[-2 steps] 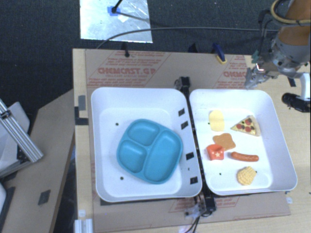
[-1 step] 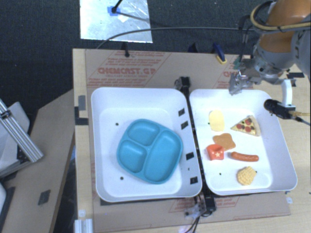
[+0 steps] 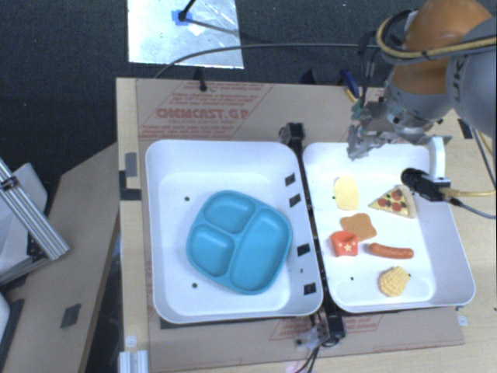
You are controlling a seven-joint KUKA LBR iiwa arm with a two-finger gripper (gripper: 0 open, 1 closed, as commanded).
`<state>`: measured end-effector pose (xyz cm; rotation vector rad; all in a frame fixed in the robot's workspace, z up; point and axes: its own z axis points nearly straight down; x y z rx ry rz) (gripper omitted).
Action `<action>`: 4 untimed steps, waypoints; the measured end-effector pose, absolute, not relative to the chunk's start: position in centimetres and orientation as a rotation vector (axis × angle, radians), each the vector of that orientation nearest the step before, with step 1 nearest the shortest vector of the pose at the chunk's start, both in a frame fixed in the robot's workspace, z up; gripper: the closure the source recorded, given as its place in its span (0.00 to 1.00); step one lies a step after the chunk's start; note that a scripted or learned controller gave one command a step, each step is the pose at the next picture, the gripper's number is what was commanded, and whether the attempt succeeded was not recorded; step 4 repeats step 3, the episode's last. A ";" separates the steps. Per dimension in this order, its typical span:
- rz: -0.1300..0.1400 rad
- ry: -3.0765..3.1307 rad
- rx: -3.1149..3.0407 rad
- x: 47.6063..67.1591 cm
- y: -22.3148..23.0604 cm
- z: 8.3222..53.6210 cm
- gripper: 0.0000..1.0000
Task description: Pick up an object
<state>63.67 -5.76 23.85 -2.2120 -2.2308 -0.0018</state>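
Hovering above the right bin's (image 3: 454, 243) far rim, the claw (image 3: 362, 148) carries nothing visible; how far it gapes cannot be told. Six toy foods (image 3: 357, 225) lie clustered below, so a descent may nudge neighbours or close on air. One blue tray (image 3: 238, 242) sits in the left bin (image 3: 167, 208).

Two smooth white plastic bins, left (image 3: 167, 208) and right (image 3: 446, 239); glossy blue plastic divided plate (image 3: 238, 242); matt toy foods, including pizza slice (image 3: 394, 202) and sausage (image 3: 390, 250); printed brown cardboard sheet (image 3: 210, 107); reflective foil-like square (image 3: 184, 22); dark matt carpet (image 3: 62, 68)
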 end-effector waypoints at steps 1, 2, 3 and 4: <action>0.000 -2.230 -2.211 61.8 -1.8 23.6 1.00; -0.003 -2.232 -2.208 60.4 3.9 24.3 1.00; -0.001 -2.231 -2.210 59.1 8.9 22.8 1.00; -0.001 -2.231 -2.210 59.1 8.9 22.8 1.00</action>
